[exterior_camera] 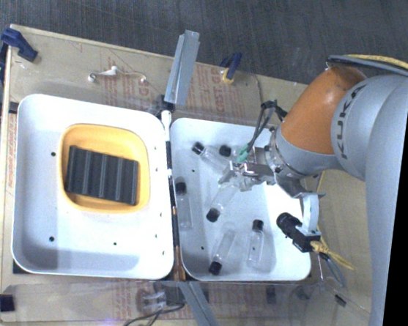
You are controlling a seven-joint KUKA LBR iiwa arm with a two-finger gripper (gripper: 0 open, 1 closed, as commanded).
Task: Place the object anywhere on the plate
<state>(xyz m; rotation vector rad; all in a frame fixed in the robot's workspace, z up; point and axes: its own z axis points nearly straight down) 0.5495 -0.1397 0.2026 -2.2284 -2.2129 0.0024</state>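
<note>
A yellow plate lies in the left bin, and a dark ridged block rests on it. Several clear vials with black caps lie loose in the right bin; one vial is near the bin's back left, another vial is in the middle, and a third vial is at the front. My gripper hangs low over the back middle of the right bin, just above the middle vial's clear end. The wrist body hides how the gripper stands, and nothing is seen held.
The grey arm with its orange band covers the right bin's back right corner. A black-capped fitting sticks out at the bin's right wall. A metal divider runs between the bins. Blue clamps sit on the bench's back edge.
</note>
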